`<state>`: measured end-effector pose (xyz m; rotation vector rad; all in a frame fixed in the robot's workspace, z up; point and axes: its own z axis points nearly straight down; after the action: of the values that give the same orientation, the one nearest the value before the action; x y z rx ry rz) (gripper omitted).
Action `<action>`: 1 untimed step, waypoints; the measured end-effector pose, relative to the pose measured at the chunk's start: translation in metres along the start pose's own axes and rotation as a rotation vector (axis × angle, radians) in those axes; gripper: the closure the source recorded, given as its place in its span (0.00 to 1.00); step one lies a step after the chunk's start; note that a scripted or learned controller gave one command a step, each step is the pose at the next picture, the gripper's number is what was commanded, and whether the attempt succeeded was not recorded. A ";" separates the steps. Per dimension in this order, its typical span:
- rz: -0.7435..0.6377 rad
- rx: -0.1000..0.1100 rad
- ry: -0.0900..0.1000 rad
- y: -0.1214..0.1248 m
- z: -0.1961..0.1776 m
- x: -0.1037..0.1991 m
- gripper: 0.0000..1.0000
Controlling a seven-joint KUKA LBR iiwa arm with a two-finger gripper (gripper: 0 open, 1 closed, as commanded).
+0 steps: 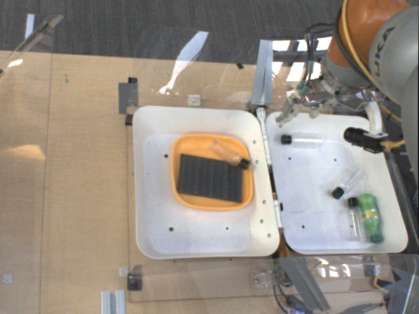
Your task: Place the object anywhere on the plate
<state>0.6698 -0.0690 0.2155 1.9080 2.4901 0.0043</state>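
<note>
While KUKA lettering shows on the arm (386, 38), fingers (288, 113) state unclear, vial on orange plate (186, 146).

The arm (380, 25) is cut off by the top and right edges.

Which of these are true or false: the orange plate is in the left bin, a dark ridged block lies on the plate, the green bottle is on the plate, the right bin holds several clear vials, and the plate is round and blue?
1. The orange plate sits in the left bin. True.
2. A dark ridged block lies on the plate. True.
3. The green bottle is on the plate. False: the green bottle lies in the right bin, near its front right corner.
4. The right bin holds several clear vials with black caps. True: one lies near the back, another mid-bin.
5. The plate is round and blue. False: it is orange with rounded corners.
</note>
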 end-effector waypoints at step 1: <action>-0.106 -0.001 -0.002 -0.035 -0.009 -0.131 0.00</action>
<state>0.6698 -0.2047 0.2242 1.7723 2.5859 0.0027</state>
